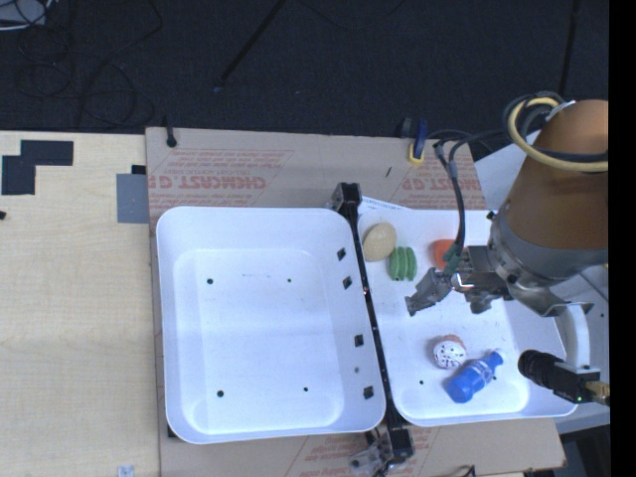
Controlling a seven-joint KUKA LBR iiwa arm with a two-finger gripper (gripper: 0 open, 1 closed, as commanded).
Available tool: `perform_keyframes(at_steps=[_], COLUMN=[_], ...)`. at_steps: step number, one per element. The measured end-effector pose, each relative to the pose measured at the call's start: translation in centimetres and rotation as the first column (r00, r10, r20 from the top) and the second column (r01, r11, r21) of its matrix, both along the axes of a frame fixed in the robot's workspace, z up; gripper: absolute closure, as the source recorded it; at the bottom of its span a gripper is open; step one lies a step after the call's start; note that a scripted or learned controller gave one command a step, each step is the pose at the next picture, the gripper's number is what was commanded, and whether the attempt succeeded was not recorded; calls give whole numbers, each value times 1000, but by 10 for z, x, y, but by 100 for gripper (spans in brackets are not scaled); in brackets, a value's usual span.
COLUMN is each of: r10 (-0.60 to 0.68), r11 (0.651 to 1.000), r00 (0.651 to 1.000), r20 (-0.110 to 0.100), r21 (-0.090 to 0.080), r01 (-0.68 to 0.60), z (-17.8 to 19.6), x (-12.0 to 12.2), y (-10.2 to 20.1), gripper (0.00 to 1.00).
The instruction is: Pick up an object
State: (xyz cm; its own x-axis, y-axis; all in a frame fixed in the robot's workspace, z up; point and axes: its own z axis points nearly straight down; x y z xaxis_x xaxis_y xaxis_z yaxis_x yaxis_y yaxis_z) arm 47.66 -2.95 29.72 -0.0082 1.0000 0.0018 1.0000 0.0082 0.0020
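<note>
Above the right bin [412, 361], the fingers [429, 294] hang spread, holding nothing.

Both bins [253, 229] are plain white. In the right one there's a tan egg-shaped thing [379, 240], a ribbed green piece [402, 263], something orange [441, 251], a white ball with red and dark speckles [448, 351], and a blue bottle [471, 378]. The arm's [561, 182] grey with an orange band.
</note>
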Motion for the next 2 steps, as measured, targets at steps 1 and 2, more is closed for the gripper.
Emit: perform_keyframes(at_steps=[1, 2], r10=[-6, -8], r11=[1000, 1000], r00=[1000, 1000], r20=[-7, -8], r21=[-1, -1], r01=[6, 8], z=[7, 6], x=[0, -1], y=[-4, -4], gripper=[100, 0])
